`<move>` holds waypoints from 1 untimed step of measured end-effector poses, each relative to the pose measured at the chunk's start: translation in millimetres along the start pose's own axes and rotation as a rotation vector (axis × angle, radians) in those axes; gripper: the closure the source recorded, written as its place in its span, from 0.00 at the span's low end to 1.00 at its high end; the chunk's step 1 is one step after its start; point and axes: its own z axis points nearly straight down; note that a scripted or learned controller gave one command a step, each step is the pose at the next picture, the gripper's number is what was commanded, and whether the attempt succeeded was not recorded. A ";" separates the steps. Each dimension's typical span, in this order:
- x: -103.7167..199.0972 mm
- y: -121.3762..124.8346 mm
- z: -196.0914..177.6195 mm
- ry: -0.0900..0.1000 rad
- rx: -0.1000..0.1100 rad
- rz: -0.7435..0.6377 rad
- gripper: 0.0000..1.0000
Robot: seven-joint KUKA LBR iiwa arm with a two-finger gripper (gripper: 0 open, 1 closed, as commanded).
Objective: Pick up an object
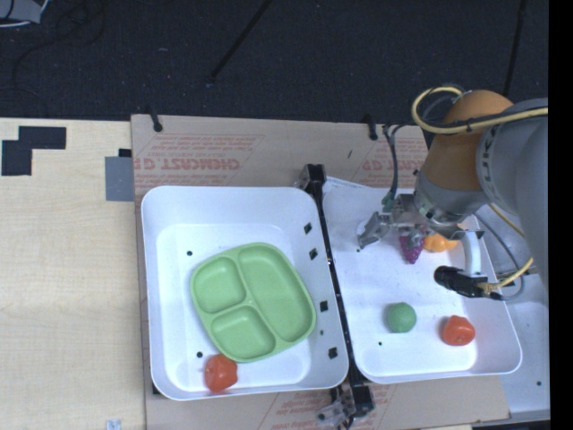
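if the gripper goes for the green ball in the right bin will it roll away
Probably. The green ball looks round and smooth, so a nudge could send it rolling across the flat floor of the right bin. It sits apart from the red object, so nothing nearby would stop it.

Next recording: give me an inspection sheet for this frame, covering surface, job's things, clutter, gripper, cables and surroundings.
Surface: two white bins, left bin and right bin, on a cardboard sheet.
Job's things: green ball, red fruit, purple piece and orange piece in the right bin.
Clutter: green divided plate and red-orange fruit in the left bin.
Gripper: gripper over the right bin's far side.
Cables: yellow hose looped at the arm.
Surroundings: wooden bench, dark floor behind.
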 end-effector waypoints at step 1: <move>-0.7 0.2 -12.2 0.000 -0.001 0.002 1.00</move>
